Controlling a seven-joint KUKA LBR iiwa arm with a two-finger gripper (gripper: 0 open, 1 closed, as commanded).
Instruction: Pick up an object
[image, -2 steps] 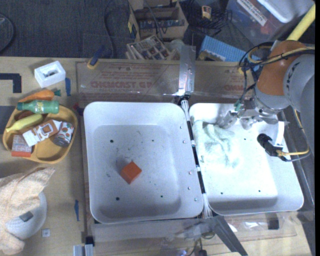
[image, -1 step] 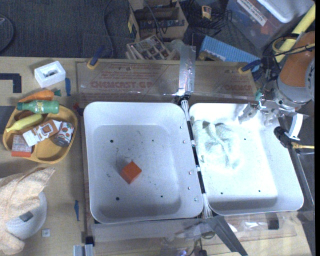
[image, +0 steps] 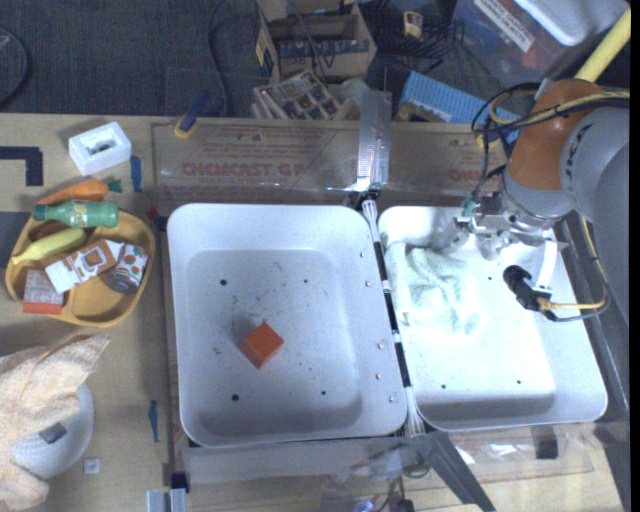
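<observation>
Blocks come first as we look from the left: one small orange block (image: 262, 344) sits near the middle of the left bin (image: 200, 235), all by itself. We think it is light and hard, with flat sides that are easy to pinch. Next we see the right bin (image: 500, 390). A pale, crumpled cloth (image: 432, 285) lies in its upper left part. We think the cloth is soft and floppy, so we would pinch a raised fold near its middle. Past the cloth, the gripper (image: 478, 232) hangs low at the top of the right bin, just beside the cloth's upper edge. We cannot tell how its grip stands, and we see nothing held in it.
</observation>
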